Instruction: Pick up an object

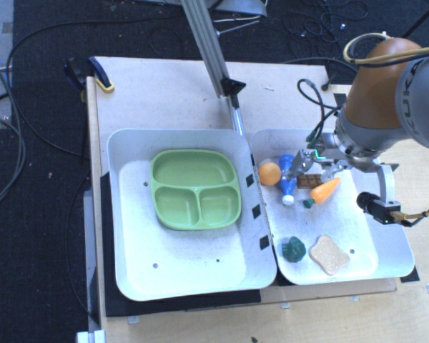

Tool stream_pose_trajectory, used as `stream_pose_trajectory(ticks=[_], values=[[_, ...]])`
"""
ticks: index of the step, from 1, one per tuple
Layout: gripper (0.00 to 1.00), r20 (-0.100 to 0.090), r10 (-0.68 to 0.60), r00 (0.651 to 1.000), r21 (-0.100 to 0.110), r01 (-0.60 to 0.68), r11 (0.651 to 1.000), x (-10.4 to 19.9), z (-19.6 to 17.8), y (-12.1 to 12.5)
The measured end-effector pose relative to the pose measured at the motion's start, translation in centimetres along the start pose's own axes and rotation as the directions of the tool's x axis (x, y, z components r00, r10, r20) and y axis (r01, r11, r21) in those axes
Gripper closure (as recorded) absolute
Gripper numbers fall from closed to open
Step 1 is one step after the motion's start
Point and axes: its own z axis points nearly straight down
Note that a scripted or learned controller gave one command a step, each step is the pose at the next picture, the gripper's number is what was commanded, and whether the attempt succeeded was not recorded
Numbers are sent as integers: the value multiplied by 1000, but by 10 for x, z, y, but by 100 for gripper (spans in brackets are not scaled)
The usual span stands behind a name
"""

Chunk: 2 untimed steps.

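The right bin (383, 243) holds an orange ball (269, 173), a blue bottle (287, 176) with a white cap, an orange carrot (326, 189), a small brown block (307, 181), a dark green broccoli piece (294, 249) and a slice of bread (329, 255). My gripper (308, 164) hangs low over the upper part of this bin, just right of the bottle and above the brown block and the carrot. Its tips are lost among these objects, and I see nothing lifted.
The left bin (126, 213) holds a green divided plate (196, 189). A metal pole (207, 41) slants down to the bins' shared back corner. Black clips (257, 209) line the wall between the bins. Cables loop around the wrist at the right.
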Motion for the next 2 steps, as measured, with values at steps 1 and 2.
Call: stream_pose_trajectory(ticks=[1,2], values=[[0,0,0,1000,-1,0,1000,0,0,0],[0,1,1,1000,2,-1,1000,1,44,5]])
